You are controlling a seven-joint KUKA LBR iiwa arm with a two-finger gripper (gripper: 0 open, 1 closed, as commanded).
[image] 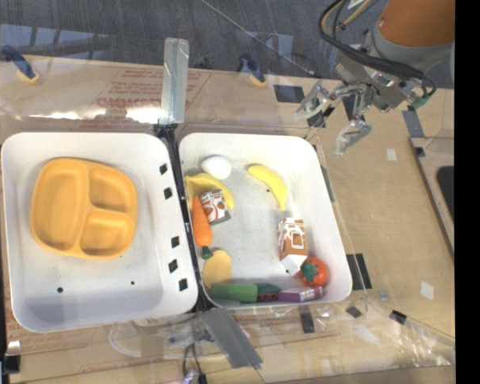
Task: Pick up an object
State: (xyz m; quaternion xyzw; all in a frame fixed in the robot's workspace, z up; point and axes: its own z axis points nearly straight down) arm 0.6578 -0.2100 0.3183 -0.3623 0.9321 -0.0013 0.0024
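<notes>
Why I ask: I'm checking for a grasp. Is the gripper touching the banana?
Apart. In the camera view the gripper hangs outside the right bin's upper corner, with bare bin floor between it and the banana.

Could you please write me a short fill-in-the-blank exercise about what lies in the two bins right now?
1. The orange divided tray lies in the ____ bin.
2. The white egg lies in the ____ bin.
3. The gripper hangs above the bench, ____ both bins.
4. The tomato lies right beside the small ____ carton.

Missing words: left; right; outside; milk
</notes>
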